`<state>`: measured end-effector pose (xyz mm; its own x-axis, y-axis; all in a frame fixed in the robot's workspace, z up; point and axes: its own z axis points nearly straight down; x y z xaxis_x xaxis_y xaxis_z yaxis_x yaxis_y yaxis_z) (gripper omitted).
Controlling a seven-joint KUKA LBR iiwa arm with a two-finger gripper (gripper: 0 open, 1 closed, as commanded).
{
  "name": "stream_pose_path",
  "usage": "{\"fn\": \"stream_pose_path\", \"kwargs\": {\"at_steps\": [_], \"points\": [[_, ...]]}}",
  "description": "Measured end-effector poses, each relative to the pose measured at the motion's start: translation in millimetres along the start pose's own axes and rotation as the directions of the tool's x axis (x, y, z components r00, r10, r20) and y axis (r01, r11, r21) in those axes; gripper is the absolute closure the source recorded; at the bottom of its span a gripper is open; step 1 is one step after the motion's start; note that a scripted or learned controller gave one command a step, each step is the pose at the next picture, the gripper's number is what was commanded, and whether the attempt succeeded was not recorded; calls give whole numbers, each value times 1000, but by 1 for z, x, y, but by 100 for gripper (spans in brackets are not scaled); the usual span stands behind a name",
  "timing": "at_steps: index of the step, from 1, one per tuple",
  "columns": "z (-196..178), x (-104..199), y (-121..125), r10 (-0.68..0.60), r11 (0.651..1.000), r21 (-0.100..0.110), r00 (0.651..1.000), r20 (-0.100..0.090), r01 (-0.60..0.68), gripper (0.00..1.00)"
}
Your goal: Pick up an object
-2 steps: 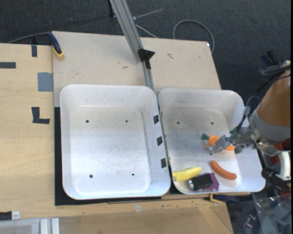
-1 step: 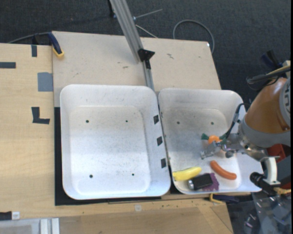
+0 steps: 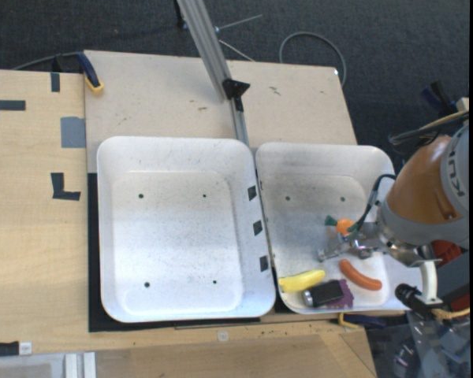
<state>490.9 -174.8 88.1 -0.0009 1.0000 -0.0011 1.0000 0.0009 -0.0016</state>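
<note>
Two white bins are being carried on the counter point(image 3: 31, 235); the right bin point(image 3: 299, 160) is holding a banana point(image 3: 301, 280), sausage point(image 3: 361, 275), black block point(image 3: 325, 293) and carrot point(image 3: 343, 226), where the gripper point(image 3: 337, 250) is being lowered, finger state unclear.

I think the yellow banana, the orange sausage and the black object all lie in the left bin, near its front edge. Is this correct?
Not quite: the bin is wrong. The camera view shows the yellow banana, the orange sausage and the black object lying in the right bin, near its front edge.
</note>
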Motion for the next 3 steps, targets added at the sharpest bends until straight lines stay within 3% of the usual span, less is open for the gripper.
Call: {"fn": "stream_pose_path", "kwargs": {"at_steps": [1,3], "points": [[-11,1,0,0,1000,1,1000,-2,0,100],[-117,-4,9,-1,1000,-7,1000,1,1,100]]}}
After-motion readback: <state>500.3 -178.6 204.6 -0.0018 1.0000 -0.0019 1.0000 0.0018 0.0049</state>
